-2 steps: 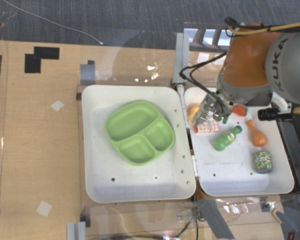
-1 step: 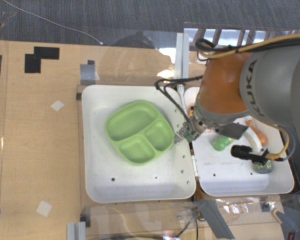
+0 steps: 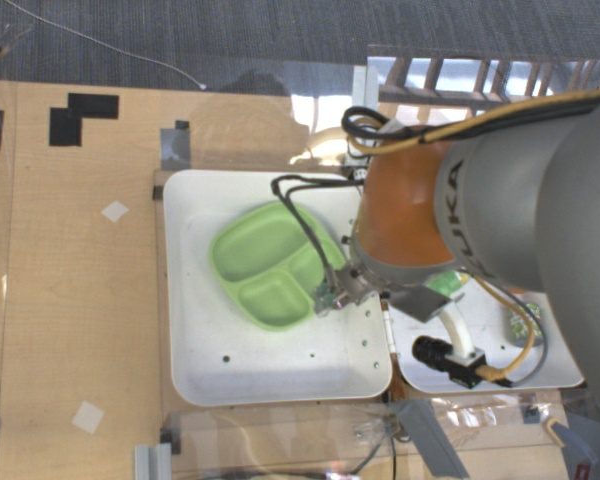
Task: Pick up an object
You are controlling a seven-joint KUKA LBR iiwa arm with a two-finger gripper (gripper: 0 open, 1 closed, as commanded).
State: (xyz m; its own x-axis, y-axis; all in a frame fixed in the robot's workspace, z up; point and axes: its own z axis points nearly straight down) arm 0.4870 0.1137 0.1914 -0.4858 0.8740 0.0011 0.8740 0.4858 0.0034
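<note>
While the KUKA arm (image 3: 500, 198) reaches in from the right over the wall shared by the two white bins, its gripper (image 3: 332, 296) sits low in the left bin (image 3: 200, 368), at the right edge of the one green divided plate (image 3: 260, 253); whether it is open or closed on that edge cannot be told, because the wrist hides it. One plate lies in the left bin, right side up, between the bin's middle and its right wall and nearer the far wall than the near one. It has three compartments: one large and two smaller. It lies at a slant to the bin's walls, the large compartment toward the far-left corner and the two smaller ones toward the near-right corner; its long axis seems to run from far right to near left, though the arm covers part of the rim. In the right bin (image 3: 555, 368), one small green piece (image 3: 446, 286) shows beside the left wall, under the arm
</note>
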